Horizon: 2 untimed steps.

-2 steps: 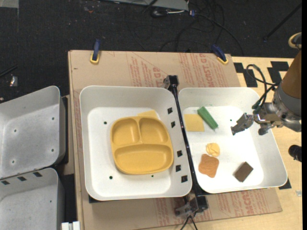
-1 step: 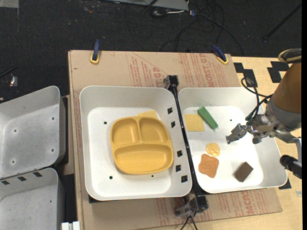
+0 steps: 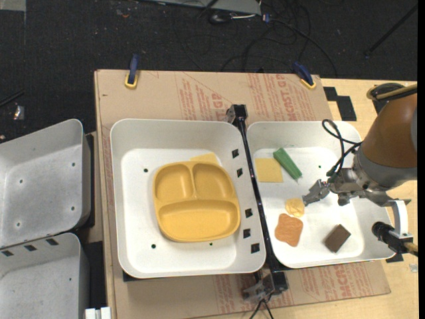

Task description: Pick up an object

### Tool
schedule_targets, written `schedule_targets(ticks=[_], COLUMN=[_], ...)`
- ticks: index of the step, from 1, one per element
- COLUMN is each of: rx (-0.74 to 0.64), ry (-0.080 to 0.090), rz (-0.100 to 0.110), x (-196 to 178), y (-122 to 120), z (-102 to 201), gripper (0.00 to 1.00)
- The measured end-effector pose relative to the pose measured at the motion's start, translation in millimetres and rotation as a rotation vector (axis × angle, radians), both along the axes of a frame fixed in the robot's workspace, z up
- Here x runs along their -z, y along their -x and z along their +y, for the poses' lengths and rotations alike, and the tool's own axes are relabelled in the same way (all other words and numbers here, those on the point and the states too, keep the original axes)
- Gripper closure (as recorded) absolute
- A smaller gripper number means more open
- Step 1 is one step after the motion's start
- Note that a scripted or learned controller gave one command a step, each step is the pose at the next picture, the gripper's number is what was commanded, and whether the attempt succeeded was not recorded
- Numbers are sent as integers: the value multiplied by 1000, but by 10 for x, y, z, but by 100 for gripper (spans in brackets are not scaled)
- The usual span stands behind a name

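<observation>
In the right bin (image 3: 345,258) lie a green block (image 3: 287,163), a pale yellow square (image 3: 269,170), a small round yellow piece (image 3: 295,207), an orange piece (image 3: 289,230) and a brown block (image 3: 337,238). My gripper (image 3: 315,196) hangs over that bin, just right of the round yellow piece and a little above it. I see nothing between its fingers. The arm with its orange band (image 3: 393,135) comes in from the right.
The left bin (image 3: 133,258) holds a yellow divided tray (image 3: 196,201) with a pale yellow piece (image 3: 206,158) peeking from behind it. A black divider (image 3: 249,185) runs between the bins. Two grey metal trays (image 3: 40,178) sit off the bench at left.
</observation>
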<state>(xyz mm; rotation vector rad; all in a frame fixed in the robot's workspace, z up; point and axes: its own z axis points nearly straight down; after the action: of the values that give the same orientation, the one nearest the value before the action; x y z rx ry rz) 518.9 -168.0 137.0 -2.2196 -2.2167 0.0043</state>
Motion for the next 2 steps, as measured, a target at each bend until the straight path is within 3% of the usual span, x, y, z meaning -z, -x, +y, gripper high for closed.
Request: schedule_targets(ticks=[1, 2], rx=[1, -4], ry=[1, 3], rz=[-5, -12], x=[-133, -752], y=[-11, -18], z=[-4, 51], gripper=[100, 100])
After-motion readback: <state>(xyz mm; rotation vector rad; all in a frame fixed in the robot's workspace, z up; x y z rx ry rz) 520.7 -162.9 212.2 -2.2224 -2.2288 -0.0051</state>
